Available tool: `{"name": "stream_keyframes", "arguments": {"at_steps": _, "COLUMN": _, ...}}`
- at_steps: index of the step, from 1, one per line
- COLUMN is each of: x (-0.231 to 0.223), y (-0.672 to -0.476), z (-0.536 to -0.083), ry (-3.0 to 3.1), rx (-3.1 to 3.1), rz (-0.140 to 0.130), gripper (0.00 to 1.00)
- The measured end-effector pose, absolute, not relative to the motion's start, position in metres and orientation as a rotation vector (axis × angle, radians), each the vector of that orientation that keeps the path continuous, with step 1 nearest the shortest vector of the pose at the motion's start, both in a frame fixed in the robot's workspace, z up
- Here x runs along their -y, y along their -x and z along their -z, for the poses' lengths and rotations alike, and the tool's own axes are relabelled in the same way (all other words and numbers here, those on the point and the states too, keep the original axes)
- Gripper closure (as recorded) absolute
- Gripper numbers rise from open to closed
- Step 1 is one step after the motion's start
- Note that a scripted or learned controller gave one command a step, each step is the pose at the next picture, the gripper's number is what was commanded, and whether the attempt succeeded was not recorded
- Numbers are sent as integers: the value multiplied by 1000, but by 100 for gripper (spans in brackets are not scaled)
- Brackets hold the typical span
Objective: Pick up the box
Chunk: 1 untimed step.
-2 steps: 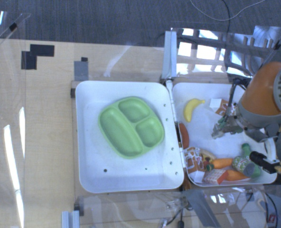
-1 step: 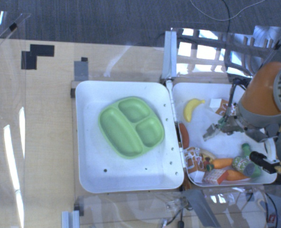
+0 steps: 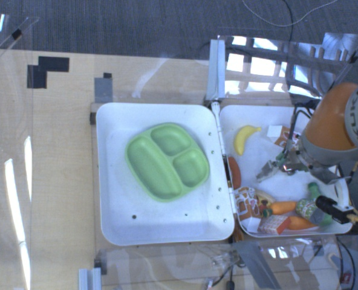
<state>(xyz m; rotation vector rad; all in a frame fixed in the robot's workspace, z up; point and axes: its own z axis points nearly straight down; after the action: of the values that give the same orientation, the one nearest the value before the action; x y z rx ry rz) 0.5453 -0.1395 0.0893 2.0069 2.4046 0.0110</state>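
1. Claw (image 3: 268,171) hangs over the middle of the right bin (image 3: 259,115), on a grey arm (image 3: 328,155) with an orange band (image 3: 331,121), reaching in from the picture's right.
2. Claw state: cannot tell. The metal tip is small and blurred, angled toward lower left, and how wide it stands is not readable.
3. Box (image 3: 273,224): red and white, lying tilted on the floor of the right bin. It is below the claw in the picture, near the bin's front rim and apart from the claw.
4. Printed carton (image 3: 248,200): flat, white with red print, below and left of the claw, just left of the box, in the bin's front left corner.
5. Two carrots: one (image 3: 282,208) directly below the claw and just above the box; the other (image 3: 300,223) below and right of the claw, touching the box's right side.
6. Green bottle (image 3: 312,208): below right of the claw, beside the carrots, partly under the arm.
7. Banana (image 3: 245,138): yellow, above and left of the claw, well apart from it.
8. Small orange and white packet (image 3: 280,136): above the claw, slightly right, near the arm's cables.
9. Red-brown sausage (image 3: 234,171): left of the claw, level with it, against the right bin's left wall.
10. Left bin (image 3: 115,222): well left of the claw, holds a green divided plate (image 3: 167,161) lying flat near its middle.
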Motion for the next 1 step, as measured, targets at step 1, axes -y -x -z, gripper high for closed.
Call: {"name": "stream_keyframes", "arguments": {"at_steps": 1, "x": 98, "y": -584, "z": -89, "ry": -2029, "rx": -2386, "rz": -14, "gripper": 0}}
